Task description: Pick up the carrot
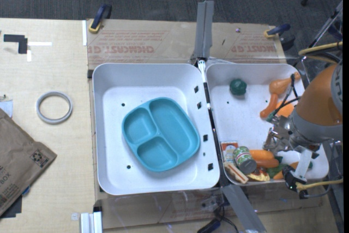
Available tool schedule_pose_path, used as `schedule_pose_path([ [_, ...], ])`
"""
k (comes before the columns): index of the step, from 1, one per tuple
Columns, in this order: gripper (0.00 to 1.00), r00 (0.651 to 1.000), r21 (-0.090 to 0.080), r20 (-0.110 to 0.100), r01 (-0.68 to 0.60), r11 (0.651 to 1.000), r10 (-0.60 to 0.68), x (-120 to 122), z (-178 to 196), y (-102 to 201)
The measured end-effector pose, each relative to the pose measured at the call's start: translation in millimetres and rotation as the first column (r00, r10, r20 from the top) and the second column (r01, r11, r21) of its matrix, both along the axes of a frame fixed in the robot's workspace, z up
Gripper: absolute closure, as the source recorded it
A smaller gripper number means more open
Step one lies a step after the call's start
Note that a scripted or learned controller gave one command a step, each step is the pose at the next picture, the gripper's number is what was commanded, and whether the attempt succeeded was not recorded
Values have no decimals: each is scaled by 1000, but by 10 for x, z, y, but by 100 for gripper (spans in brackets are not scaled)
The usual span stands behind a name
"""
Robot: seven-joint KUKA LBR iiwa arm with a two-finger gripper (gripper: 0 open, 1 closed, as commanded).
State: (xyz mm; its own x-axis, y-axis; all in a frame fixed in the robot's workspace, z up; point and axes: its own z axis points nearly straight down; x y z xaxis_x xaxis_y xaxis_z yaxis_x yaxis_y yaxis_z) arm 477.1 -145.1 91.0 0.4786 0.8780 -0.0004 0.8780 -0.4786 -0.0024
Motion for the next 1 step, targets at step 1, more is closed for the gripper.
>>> schedule_pose_path([
  [1,100,985,-2,-1,170,985,-170,33,997,734],
])
